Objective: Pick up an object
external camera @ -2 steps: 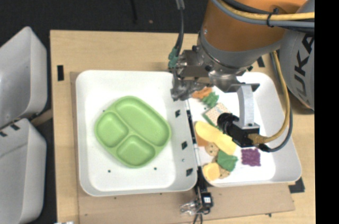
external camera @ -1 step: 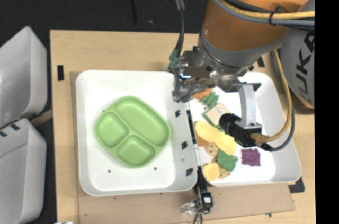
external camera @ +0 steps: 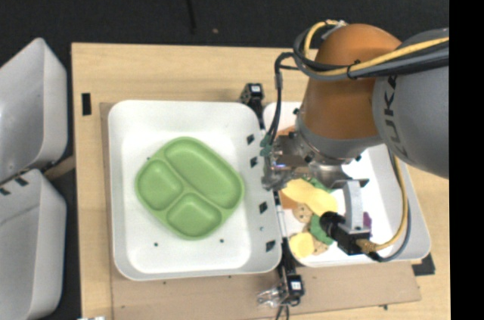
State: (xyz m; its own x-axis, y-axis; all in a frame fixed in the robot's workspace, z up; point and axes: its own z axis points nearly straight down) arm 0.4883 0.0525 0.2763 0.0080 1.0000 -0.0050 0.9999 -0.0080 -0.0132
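Observation:
My gripper (external camera: 286, 171) is low over the left part of the right bin (external camera: 414, 229), mostly hidden beneath the orange wrist band and grey arm. Just below it lies a small heap of objects: a yellow piece (external camera: 301, 193), a green piece (external camera: 327, 202), a brown round piece (external camera: 302, 214) and a second yellow piece (external camera: 300, 244). I cannot see whether anything sits in the gripper. A small purple thing (external camera: 367, 220) lies further right.
The left bin (external camera: 121, 160) holds a green divided plate (external camera: 189, 187) near its middle. The wall between the two bins runs just left of the gripper. The arm covers most of the right bin.

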